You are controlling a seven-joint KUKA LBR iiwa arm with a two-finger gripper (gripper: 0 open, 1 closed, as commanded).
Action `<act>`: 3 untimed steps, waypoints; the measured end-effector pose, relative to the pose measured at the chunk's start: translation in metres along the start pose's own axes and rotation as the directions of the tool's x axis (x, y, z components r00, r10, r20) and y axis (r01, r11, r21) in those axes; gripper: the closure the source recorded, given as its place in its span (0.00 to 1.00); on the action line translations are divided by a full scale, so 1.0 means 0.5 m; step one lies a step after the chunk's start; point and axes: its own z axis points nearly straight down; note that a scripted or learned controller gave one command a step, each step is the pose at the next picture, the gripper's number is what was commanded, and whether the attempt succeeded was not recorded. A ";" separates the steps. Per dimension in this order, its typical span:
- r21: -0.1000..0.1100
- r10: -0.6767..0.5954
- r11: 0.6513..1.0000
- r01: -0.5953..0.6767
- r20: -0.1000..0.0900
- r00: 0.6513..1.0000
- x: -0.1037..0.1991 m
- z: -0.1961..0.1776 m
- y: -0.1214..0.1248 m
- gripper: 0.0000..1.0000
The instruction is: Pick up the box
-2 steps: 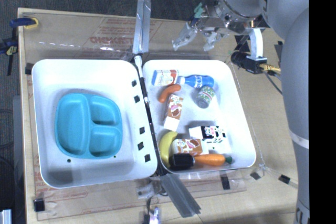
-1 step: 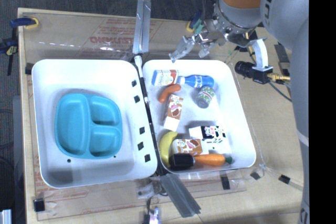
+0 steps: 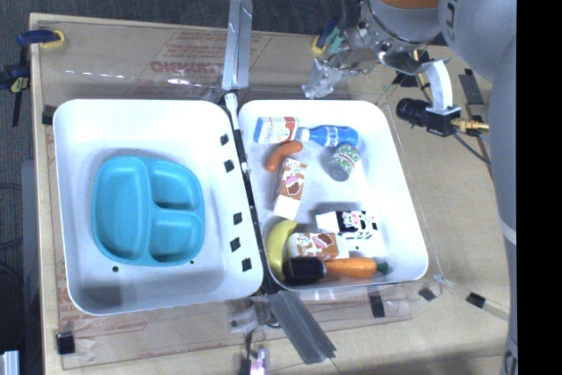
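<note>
**Two bins on a taped bench, arm at the back right**

Dark carpet lies behind a pale wooden bench (image 3: 457,320) covered with a clear sheet. At its far left edge sits one blue clamp (image 3: 35,38). Two white bins stand side by side on the bench, touching along a black hinged seam.

One left bin (image 3: 79,136) holds one blue tray (image 3: 147,208) with three compartments.

One right bin (image 3: 399,198) holds the small things. At its near left corner lies one banana (image 3: 277,243), with one dark bottle (image 3: 305,270) just beside it. One sausage (image 3: 282,155) lies near the seam, under one carton (image 3: 275,130) at the far wall. One box (image 3: 291,186), tall and narrow with brown print, lies flat between the sausage and the banana. One blue bottle (image 3: 332,136) lies beside the carton, and one small can (image 3: 343,162) sits just in front of it. One cow-print carton (image 3: 349,224) lies near the front, with one brown carton (image 3: 320,243) touching it and one carrot (image 3: 353,268) along the front wall.

One gripper (image 3: 327,76) hangs beyond the right bin's far wall, well apart from the box; whether its fingers are apart or together cannot be told.
</note>
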 end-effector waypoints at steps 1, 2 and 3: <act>-0.003 0.361 0.932 -0.361 -0.001 0.932 -0.007 0.246 -0.086 1.00; -0.002 0.400 0.916 -0.400 -0.002 0.916 -0.035 0.312 -0.073 1.00; -0.009 0.086 0.996 -0.086 0.001 0.996 -0.025 0.424 -0.038 1.00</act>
